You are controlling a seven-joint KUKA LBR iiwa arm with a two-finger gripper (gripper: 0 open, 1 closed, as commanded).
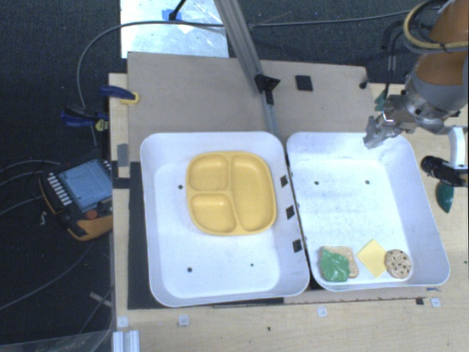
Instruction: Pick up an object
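Hovering over the right bin's (425,196) far right corner, gripper (374,139) with finger state impossible to tell; best swung toward the near edge, above the cookie (398,263), then lowered straight.

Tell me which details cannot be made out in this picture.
- Claw, camera view: too small and blurred to tell open or shut.
- Arm: cut off by the top right edge.
- Green item in the right bin: overlaps a toast-like piece, whose covered part is hidden.
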